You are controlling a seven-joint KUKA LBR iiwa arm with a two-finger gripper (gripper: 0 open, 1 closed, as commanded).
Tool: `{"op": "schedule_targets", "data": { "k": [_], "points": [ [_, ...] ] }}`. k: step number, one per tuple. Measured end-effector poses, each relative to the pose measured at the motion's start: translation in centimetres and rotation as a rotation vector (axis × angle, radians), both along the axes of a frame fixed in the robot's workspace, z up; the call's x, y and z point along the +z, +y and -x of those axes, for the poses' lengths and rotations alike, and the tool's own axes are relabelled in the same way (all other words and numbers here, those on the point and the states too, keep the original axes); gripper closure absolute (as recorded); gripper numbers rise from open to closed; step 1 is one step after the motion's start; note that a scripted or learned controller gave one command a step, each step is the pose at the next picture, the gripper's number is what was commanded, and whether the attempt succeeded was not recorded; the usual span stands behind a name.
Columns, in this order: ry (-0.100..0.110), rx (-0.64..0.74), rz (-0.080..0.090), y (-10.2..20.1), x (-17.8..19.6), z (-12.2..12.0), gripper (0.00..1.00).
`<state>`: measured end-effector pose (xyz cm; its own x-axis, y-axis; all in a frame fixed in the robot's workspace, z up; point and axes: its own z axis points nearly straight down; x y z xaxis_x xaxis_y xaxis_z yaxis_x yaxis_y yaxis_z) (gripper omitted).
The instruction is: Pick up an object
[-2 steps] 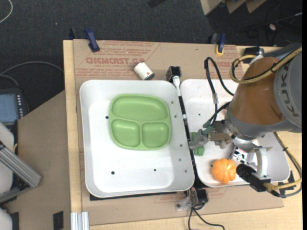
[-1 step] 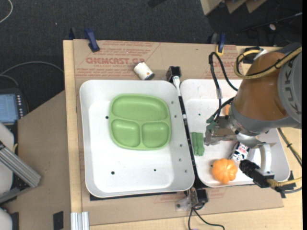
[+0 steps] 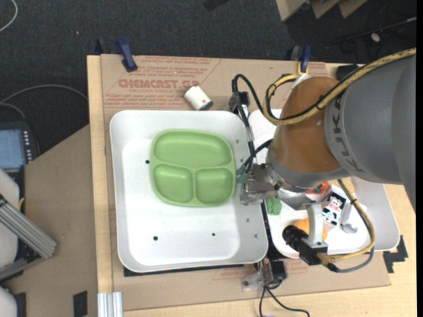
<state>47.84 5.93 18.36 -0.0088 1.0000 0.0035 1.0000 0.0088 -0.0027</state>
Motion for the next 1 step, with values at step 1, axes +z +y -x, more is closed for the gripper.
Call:
{"op": "schedule_targets", "data": {
  "k": [1],
  "points": [
    [0.0,-0.016,0.005,-7.72,0.11,-0.04,1.0]
  ]
}}
